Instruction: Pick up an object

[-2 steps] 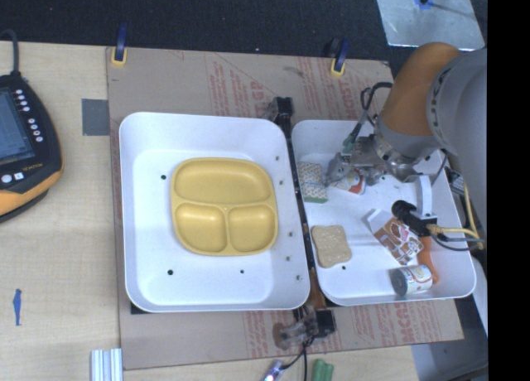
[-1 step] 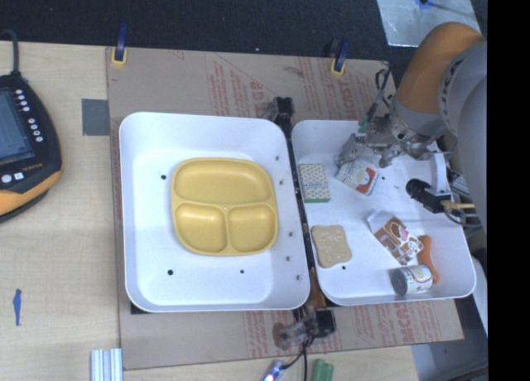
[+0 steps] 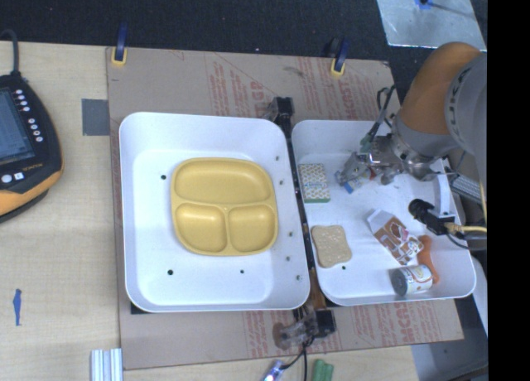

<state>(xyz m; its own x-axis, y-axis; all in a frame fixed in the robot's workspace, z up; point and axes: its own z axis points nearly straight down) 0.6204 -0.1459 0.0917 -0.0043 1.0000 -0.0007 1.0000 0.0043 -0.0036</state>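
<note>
A robotics lab: clamped cardboard-covered bench [image 3: 58, 288], 2 white bins [image 3: 137, 205], teach pendant [image 3: 21, 147].

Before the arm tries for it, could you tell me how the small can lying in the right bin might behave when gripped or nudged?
The small can lies on its side near the right bin's front edge, so a nudge would probably roll it. Its rounded body looks rigid and may slip from the fingers. Its small size suggests it is light.

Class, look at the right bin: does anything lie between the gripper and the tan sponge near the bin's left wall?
Nothing visible does. Bare white bin floor lies between the gripper and the tan sponge; the patterned sponge sits off to the left.
</note>
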